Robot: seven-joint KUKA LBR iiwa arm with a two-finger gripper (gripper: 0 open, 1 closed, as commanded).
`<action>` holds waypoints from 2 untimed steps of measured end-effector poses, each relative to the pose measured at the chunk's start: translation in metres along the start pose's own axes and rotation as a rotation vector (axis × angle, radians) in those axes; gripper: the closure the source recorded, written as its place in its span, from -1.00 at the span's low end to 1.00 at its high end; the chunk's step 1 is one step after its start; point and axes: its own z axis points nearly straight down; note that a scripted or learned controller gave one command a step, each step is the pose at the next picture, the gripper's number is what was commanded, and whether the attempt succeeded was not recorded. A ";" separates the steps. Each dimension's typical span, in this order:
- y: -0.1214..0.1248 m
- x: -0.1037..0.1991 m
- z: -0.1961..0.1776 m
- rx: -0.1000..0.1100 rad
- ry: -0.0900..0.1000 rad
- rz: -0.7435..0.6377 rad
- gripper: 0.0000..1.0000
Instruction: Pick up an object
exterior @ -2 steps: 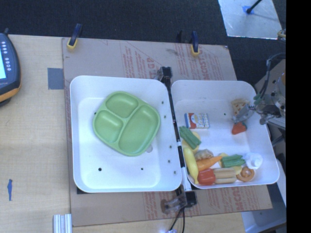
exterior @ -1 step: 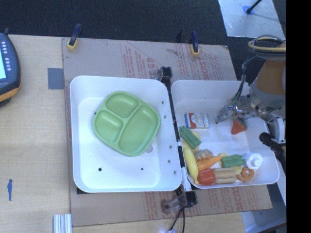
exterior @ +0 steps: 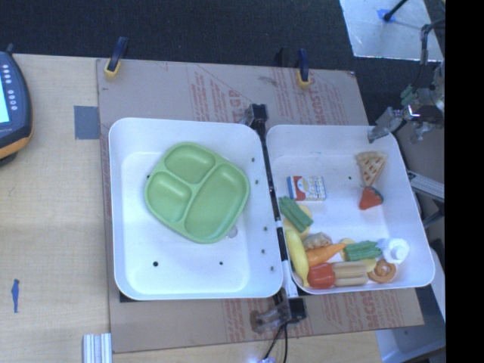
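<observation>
The right bin (exterior: 401, 203) holds several toy foods. A waffle wedge (exterior: 370, 166) and a red piece (exterior: 370, 198) lie at its far right, and a small white carton (exterior: 306, 188) sits near the middle. A green pickle (exterior: 295, 213), a banana (exterior: 297, 255), a carrot (exterior: 327, 253), a red tomato (exterior: 321, 276), a sausage (exterior: 349, 273) and a doughnut (exterior: 383, 271) crowd the front. My gripper (exterior: 401, 122) hangs at the view's right side, above the bin's far right corner, apart from every item. A green divided plate (exterior: 198, 191) lies in the left bin (exterior: 128, 271).
A black divider with clips (exterior: 265, 172) runs between the bins. Cardboard (exterior: 189, 89) lies under them, clamped at the back. A handheld pendant (exterior: 11, 100) rests at the bench's far left edge.
</observation>
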 end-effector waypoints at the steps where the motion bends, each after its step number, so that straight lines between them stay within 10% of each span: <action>1: -0.076 0.003 0.117 0.034 0.011 0.003 -1.00; 2: -0.039 0.003 0.153 0.019 0.006 -0.001 -1.00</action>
